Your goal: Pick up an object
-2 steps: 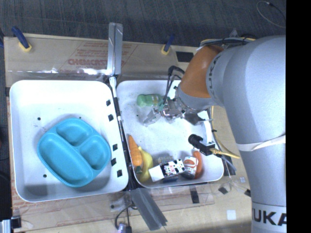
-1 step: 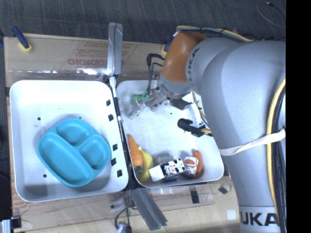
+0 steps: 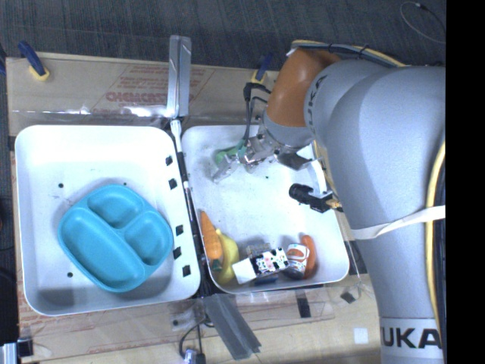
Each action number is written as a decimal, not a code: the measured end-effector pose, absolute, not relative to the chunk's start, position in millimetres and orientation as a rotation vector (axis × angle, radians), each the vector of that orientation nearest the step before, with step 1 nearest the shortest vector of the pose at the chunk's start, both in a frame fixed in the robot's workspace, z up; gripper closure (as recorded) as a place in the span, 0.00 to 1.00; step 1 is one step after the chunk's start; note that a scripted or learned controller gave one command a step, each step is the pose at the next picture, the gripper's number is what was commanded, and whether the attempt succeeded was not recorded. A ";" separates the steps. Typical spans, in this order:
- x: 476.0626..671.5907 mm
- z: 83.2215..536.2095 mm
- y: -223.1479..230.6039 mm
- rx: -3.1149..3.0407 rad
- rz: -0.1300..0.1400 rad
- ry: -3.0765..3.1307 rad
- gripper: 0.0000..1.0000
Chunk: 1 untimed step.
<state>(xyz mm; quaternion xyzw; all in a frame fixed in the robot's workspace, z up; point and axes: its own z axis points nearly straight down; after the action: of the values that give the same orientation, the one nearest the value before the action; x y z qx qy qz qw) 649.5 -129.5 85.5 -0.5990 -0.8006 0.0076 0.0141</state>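
Arm (image 3: 356,120) reaches in from the right, wrist low over the far part of the right bin (image 3: 261,203). Gripper (image 3: 244,156) sits near that bin's far left corner, with a small green-and-grey object (image 3: 224,160) at its tips. Too blurred to tell whether the pincer is wide, narrow or closed on it; cannot tell.

Other candidates lie along the right bin's near edge: carrot (image 3: 208,233) and banana (image 3: 226,250) against the left wall, patterned box (image 3: 265,264) mid-edge, red-and-white bottle (image 3: 299,256) toward the near right corner. Left bin (image 3: 45,158) carries a blue divided plate (image 3: 115,235) near its centre.

Judgement: the green object looks small and light, likely hard plastic, possibly slick. Best taken across its narrow middle. Being so near the wall and corner, it could skid away or tip out of a loose pinch.
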 end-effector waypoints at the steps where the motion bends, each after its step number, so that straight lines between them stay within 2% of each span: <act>1: 651.9 96.7 -128.3 -1.861 0.020 -2.508 1.00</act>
<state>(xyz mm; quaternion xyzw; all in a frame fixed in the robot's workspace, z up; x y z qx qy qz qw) 651.9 -128.3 96.7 -0.5958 -0.8030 0.0065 0.0091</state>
